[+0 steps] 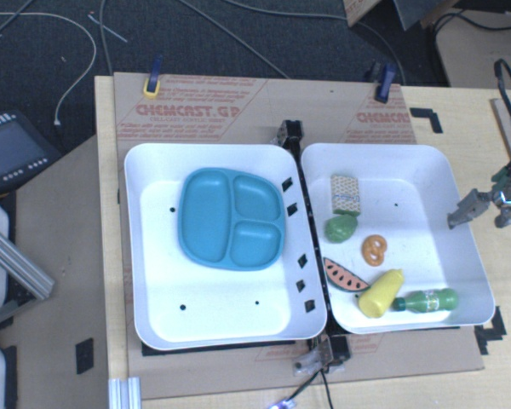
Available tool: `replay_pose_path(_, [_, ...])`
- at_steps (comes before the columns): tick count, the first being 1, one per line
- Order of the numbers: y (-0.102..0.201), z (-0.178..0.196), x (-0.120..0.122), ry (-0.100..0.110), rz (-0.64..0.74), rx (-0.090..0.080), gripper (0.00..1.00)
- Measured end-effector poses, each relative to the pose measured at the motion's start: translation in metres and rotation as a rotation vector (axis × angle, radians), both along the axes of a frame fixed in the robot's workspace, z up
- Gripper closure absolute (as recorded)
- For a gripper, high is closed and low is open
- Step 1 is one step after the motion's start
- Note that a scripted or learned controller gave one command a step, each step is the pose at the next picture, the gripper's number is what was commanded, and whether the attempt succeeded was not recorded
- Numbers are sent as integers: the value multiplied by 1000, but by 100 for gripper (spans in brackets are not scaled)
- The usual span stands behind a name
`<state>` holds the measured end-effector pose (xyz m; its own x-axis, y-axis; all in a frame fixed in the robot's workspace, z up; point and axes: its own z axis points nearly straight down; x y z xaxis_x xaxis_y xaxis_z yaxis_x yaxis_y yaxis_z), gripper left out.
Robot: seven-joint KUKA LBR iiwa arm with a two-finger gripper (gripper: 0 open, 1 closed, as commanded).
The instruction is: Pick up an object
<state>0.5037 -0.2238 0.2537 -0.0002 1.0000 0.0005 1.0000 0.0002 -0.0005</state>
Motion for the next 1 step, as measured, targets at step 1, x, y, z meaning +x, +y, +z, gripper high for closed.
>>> replay_pose_path(1, [10, -55, -4, 5, 0, 3, 0])
